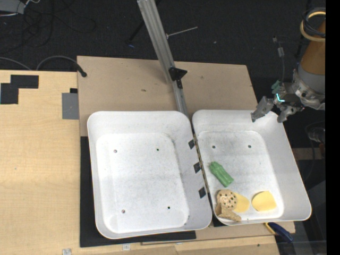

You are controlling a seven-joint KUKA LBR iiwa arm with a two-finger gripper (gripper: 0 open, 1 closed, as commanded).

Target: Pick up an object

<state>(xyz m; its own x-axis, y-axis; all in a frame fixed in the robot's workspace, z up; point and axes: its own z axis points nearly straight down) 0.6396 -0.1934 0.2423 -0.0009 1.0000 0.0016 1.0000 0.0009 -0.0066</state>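
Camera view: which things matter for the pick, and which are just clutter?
Job:
- tool, open, over right bin's far rim
- green block
- yellow piece
- cookie-like piece

Clutter:
- left bin
- aluminium rail
- cables

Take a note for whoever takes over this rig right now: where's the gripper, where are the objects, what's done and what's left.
Gripper: open, nothing between its fingers, at the right bin's far right corner.
Objects: all in the right bin's near end. Green piece by the divider; cookie-like piece against a yellow disc; yellow block beside them.
Done: no pick yet.
Left: move over an object, grasp, lift.
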